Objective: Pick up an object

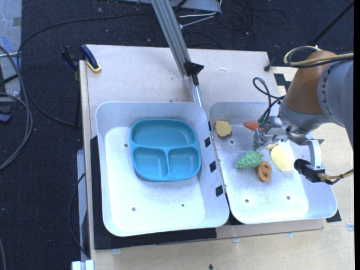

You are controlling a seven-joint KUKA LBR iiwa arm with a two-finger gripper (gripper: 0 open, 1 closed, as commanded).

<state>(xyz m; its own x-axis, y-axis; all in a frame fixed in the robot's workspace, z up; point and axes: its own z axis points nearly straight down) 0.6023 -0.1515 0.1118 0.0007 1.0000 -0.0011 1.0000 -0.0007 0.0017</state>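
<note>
Two bins on my worktop, arm low over the right one.

From the left: a blue divided plate lies in the left bin. In the right bin I see a tan lump, a green cone-like toy, an orange ring and a yellow lemon-like piece. My pincer sits just above the green toy, beside an orange-red bit; whether it is open or closed I cannot tell.

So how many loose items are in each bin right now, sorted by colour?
Blue: 1, divided tray, left bin
Green: 1
Yellow: 1
Tan: 1
Orange: 2, ring and small piece
All but blue: right bin
Total: 6
</note>
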